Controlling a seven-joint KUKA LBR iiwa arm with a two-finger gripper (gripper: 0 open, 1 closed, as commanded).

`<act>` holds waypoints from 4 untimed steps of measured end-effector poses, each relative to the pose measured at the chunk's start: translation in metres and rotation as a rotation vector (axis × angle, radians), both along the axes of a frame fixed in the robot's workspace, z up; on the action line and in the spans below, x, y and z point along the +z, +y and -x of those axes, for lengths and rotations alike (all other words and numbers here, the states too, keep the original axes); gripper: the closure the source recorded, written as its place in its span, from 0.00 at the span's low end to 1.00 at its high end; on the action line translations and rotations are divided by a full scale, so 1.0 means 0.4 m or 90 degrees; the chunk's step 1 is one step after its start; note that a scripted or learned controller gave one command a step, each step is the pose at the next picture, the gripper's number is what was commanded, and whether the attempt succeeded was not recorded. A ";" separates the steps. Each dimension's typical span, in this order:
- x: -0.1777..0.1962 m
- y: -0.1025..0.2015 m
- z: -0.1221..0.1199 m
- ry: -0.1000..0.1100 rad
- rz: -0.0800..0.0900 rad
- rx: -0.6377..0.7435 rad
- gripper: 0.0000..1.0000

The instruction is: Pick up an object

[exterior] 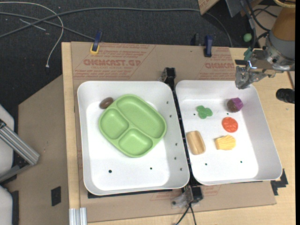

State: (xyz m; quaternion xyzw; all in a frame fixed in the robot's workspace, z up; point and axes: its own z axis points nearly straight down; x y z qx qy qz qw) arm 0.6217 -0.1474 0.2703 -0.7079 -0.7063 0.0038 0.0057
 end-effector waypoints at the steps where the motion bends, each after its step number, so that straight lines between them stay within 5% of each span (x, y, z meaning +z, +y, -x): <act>1: 0.018 0.001 -0.005 -0.008 0.001 0.002 0.00; 4: -0.439 -0.020 0.006 -0.004 0.000 0.001 0.00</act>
